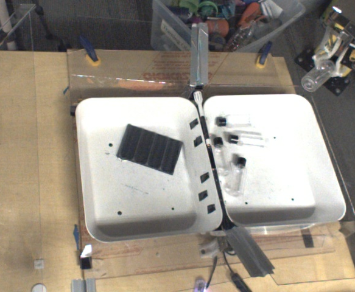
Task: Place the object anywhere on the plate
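A dark, ribbed rectangular plate [150, 149] lies flat and slightly askew in the left bin [104, 212], toward its middle. Several small clear vials with black caps [238, 138] lie scattered in the right bin [293, 187], clustered near the divider. One vial [233, 121] lies toward the back. Another [237, 170] lies nearer the front with its cap pointing back. All the vials rest on the bin floor, apart from the plate.
A raised divider with black tabs [203, 163] separates the two bins. Behind the bench stands a clear tub of colourful toys [226, 8]. Off the bench at the back right are a clear cylinder [315, 78] and some yellow-white hardware [341, 29].
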Controlling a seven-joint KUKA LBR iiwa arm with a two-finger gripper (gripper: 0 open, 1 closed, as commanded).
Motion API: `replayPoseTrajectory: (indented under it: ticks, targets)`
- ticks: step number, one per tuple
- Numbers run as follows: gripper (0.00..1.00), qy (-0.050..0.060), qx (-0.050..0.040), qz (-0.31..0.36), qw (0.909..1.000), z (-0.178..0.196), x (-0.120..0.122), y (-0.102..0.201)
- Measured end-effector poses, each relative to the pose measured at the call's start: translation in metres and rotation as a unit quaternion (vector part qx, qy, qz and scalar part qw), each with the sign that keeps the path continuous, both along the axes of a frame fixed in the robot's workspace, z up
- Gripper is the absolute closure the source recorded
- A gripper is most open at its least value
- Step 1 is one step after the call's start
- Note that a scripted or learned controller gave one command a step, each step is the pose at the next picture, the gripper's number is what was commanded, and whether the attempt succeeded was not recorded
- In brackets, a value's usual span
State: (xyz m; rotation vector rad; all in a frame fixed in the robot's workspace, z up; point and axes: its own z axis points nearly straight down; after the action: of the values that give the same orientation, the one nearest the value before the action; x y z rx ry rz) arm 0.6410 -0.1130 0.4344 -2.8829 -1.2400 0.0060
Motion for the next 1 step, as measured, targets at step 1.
replayPoseTrajectory:
  ticks: [1]
  targets:
    - [1.0,-0.003,-0.0006,0.248,0.9689,0.0003,0.0152,-0.0081]
